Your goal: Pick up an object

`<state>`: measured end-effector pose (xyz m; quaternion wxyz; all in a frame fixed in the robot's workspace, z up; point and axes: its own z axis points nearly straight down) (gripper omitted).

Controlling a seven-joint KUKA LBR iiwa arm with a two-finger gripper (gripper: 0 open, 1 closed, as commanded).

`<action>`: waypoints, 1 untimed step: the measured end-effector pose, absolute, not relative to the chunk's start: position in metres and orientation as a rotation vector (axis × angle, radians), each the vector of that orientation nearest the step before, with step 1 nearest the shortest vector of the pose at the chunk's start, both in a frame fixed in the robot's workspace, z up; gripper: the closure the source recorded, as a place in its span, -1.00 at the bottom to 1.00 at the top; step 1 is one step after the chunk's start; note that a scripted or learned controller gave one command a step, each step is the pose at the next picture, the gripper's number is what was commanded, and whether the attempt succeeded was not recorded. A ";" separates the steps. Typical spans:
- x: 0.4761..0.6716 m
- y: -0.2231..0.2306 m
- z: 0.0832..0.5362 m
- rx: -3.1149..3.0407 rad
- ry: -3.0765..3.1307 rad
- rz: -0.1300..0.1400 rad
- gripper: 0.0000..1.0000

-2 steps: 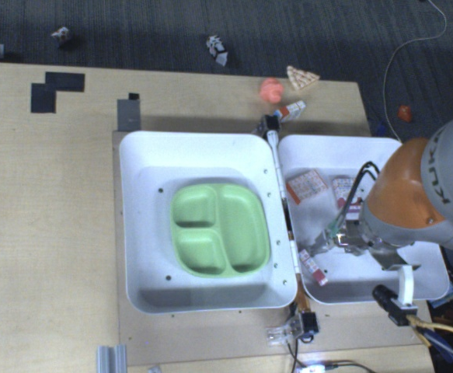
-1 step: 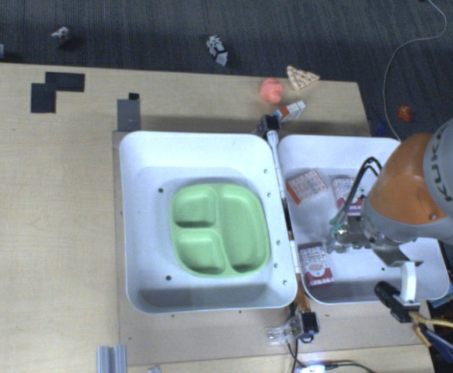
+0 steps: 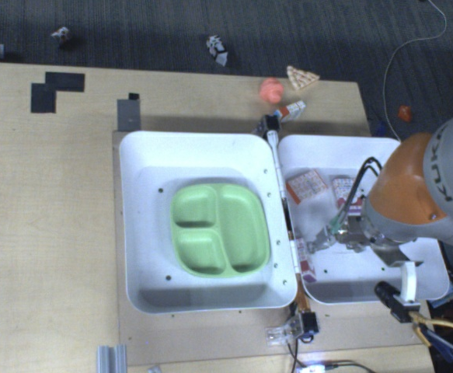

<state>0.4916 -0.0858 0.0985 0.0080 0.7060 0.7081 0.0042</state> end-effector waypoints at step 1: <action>0.556 -0.084 0.087 2.211 2.222 0.009 -1.00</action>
